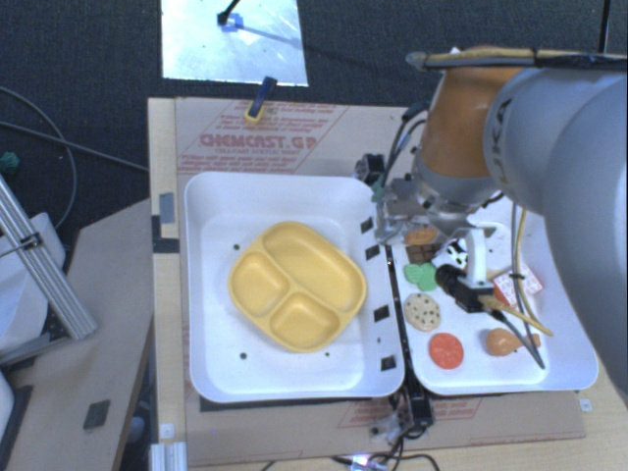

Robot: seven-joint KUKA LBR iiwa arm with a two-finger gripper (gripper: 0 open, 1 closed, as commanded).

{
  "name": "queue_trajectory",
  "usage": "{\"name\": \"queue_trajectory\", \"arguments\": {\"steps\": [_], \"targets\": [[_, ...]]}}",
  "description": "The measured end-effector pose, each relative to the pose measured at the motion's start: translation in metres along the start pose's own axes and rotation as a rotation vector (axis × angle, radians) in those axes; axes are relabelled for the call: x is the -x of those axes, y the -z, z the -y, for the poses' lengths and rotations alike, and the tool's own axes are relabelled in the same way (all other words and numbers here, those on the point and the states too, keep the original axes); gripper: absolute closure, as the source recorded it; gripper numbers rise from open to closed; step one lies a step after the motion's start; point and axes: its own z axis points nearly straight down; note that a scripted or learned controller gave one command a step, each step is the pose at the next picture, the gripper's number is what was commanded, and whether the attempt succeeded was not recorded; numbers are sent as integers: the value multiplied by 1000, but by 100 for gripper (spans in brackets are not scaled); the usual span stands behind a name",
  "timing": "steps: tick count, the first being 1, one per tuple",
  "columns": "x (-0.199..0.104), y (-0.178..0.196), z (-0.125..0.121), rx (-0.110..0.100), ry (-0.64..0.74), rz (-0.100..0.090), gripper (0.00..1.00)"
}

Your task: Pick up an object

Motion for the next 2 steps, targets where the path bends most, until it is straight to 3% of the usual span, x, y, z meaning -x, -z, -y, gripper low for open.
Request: {"name": "queue_trajectory", "arguments": {"steps": [1, 2], "targets": [[0, 10, -1, 2, 6, 0, 100], [-40, -23, 67, -12, -9, -2, 100]]}}
